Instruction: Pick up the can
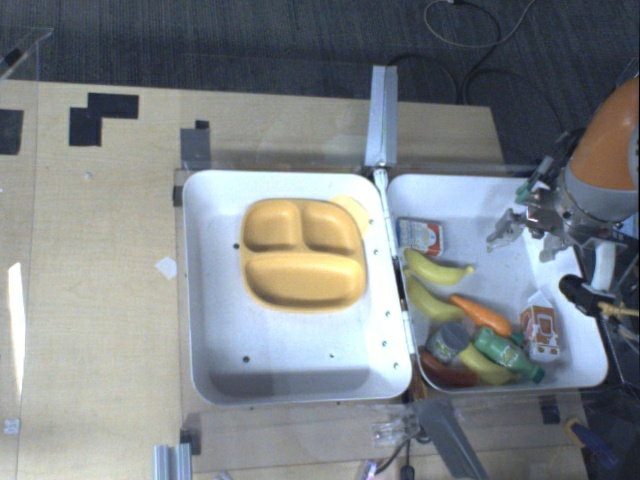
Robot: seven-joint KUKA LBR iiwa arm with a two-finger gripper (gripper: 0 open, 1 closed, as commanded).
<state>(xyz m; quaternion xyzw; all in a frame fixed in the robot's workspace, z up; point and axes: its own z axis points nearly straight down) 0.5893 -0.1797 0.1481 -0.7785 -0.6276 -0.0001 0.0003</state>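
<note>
The can (449,339) lies among the clutter at the bottom of the right bin (470,193), well below-left of the gripper (522,224), whose jaws hang open and hold nothing.

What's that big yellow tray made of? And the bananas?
The yellow tray looks like moulded plastic: smooth, matte, rounded compartments. The two bananas seem to be plastic toys, judging by their even colour and slight shine, though real fruit can't be ruled out.

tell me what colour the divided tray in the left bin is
Yellow divided tray, clearest in the camera view.
</note>
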